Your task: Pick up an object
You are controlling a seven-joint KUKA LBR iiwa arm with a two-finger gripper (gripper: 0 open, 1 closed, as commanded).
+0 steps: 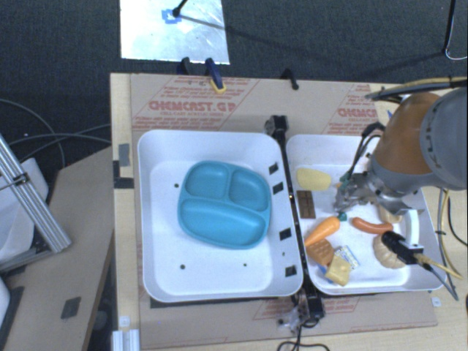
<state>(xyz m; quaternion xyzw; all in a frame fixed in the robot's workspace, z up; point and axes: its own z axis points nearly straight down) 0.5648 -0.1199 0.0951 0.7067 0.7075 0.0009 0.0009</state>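
Observation:
My gripper hangs low in the right bin, near its middle. Just below it lies an orange carrot, its green tip close to the gripper. A red sausage lies to the gripper's right and a pale yellow piece to its upper left. Nothing shows between the gripper and these things. The grey arm with its orange band comes in from the right and hides the bin's far right part.
A brown block lies by the right bin's left wall. A bread piece, a yellow wedge, a small wrapped item and a tan cookie lie near its front. The left bin holds a blue divided plate.

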